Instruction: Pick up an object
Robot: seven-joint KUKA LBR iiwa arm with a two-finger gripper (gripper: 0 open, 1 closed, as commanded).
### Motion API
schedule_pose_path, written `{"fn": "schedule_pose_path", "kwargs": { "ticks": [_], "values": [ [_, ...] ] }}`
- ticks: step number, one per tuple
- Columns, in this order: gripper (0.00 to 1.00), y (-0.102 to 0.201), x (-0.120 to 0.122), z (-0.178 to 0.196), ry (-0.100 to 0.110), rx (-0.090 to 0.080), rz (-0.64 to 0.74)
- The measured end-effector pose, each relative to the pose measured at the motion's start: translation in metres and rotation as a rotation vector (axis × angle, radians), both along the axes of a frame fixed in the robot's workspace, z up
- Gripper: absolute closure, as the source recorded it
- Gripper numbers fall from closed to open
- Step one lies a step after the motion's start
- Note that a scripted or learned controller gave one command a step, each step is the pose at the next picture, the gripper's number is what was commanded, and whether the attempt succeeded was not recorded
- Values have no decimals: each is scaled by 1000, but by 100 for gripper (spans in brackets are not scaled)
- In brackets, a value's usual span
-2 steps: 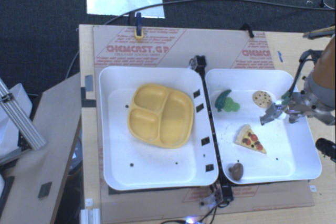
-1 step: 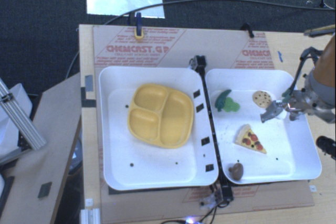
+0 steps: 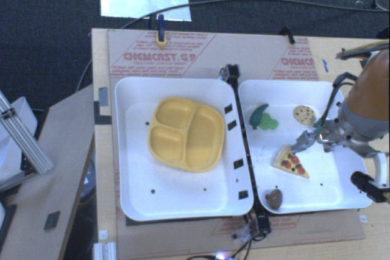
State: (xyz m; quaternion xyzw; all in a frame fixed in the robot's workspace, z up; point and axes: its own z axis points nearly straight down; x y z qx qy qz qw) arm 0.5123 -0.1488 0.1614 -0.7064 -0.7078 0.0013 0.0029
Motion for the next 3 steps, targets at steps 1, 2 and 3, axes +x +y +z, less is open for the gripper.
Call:
{"fn": "schedule_pose_path", "kwargs": {
  "ticks": [1,2,3],
  "values": [
    [0,6,7,-60,1,1,-1],
    [0,6,10,-75,-7,3,0],
    [100,7,13,-64,-16,1,1]
  ]
}}
